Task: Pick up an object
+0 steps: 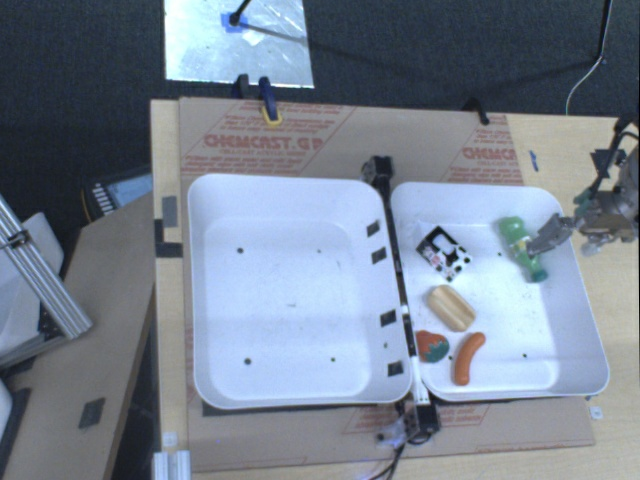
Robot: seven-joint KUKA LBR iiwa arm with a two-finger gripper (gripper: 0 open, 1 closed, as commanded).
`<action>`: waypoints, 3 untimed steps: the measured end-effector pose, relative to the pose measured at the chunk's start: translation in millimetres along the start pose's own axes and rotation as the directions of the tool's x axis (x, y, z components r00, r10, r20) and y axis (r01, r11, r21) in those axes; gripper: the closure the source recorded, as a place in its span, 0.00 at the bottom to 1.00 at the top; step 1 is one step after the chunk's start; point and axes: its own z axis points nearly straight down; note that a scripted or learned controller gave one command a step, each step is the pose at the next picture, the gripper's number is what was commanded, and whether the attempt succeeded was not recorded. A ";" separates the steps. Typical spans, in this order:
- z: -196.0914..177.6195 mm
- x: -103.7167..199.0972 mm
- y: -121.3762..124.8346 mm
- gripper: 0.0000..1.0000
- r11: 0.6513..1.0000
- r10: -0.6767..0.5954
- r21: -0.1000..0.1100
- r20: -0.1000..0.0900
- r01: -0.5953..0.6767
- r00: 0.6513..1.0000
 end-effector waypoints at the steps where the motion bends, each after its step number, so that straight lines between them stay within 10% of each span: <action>1: -98.8 -22.1 16.0 0.00 1.000 -0.002 -0.013 0.006 0.002 1.000; 2: -262.8 30.1 -19.3 0.00 1.000 -0.006 -0.021 0.004 0.006 1.000; 3: -97.2 129.7 -39.0 0.00 1.000 -0.010 0.016 -0.006 0.010 1.000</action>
